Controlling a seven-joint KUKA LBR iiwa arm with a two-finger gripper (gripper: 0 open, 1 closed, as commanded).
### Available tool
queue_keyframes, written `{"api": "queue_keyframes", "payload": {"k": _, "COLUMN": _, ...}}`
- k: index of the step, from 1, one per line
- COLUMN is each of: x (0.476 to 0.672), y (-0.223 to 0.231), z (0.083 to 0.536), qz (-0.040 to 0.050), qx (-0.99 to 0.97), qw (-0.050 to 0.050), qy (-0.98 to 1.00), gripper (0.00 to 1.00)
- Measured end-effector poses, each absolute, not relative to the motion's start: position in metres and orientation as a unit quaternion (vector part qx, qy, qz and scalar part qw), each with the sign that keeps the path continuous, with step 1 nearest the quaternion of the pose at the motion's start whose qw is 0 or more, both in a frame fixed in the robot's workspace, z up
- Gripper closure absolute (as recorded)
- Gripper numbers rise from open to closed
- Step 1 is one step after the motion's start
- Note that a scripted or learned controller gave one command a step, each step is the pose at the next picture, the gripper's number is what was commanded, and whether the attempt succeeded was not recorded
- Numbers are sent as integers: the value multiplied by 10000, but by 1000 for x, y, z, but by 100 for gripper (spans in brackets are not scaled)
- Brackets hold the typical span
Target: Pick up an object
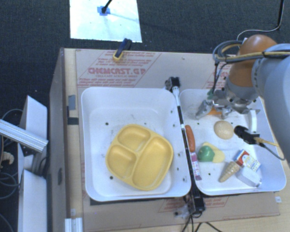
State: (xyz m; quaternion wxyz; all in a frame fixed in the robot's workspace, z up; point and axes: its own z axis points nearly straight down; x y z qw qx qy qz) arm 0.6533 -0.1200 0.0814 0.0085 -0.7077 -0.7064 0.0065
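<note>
Orange item (213,112), partly hidden, sits near back-left of right bin (275,180), right under the pincer (213,109). Pincer fingers splayed apart over it, nothing visibly gripped. Yellow tray (139,156) in left bin (94,129).

The arm (275,66) is showing a smooth light-grey casing with a rounded orange band above the wrist, dark cables are looping over that band, and the metallic silver gripper (215,109) is carrying a black cabled attachment beside it.
</note>
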Motion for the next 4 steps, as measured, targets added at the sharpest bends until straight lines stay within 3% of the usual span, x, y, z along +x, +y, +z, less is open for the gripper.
{"api": "queue_keyframes", "payload": {"k": 1, "x": 661, "y": -139, "z": 86, "qz": 95, "qx": -7083, "qw": 141, "qy": -7057, "gripper": 0}}
{"api": "queue_keyframes", "payload": {"k": 2, "x": 665, "y": -151, "z": 112, "qz": 47, "qx": -7074, "qw": 60, "qy": -7067, "gripper": 0}}
{"api": "queue_keyframes", "payload": {"k": 3, "x": 633, "y": -148, "z": 137, "qz": -6, "qx": -7065, "qw": -15, "qy": -7077, "gripper": 0}}
{"api": "queue_keyframes", "payload": {"k": 4, "x": 615, "y": -158, "z": 97, "qz": 0, "qx": -7067, "qw": -3, "qy": -7075, "gripper": 0}}
